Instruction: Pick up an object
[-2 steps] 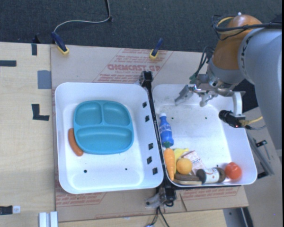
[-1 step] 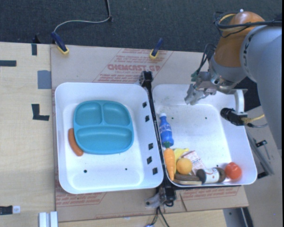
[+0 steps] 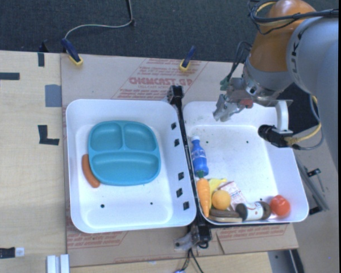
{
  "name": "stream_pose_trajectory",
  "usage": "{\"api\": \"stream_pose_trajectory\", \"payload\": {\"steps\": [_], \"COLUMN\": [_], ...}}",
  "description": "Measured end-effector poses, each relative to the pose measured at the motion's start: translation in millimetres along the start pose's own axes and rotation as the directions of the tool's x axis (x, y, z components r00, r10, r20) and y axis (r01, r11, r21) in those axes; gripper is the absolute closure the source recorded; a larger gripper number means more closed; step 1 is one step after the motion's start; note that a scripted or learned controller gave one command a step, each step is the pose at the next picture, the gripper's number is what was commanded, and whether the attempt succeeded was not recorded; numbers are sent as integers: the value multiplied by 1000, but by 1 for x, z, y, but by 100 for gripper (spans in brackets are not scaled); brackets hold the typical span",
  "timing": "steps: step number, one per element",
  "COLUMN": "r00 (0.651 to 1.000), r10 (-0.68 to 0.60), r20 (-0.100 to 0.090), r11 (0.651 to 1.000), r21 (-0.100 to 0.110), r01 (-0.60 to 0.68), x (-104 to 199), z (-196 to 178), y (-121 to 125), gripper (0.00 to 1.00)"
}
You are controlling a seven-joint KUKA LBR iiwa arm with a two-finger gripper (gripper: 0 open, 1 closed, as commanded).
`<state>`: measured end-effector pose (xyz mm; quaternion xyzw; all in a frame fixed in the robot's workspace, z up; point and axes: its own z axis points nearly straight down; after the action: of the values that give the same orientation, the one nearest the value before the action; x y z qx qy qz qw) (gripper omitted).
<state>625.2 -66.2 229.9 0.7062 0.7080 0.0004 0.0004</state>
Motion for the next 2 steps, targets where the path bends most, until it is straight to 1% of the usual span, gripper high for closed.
{"api": "stream_pose_trajectory", "payload": {"steps": [1, 2], "r00": [1000, 1000], "r10": [2, 2], "r20": [1, 0], "r11": [1000, 1000], "r21": [1, 3], "r01": [-2, -2], "x": [-17, 14], "z": [-50, -36], "y": [-51, -134], "gripper": [100, 100]}}
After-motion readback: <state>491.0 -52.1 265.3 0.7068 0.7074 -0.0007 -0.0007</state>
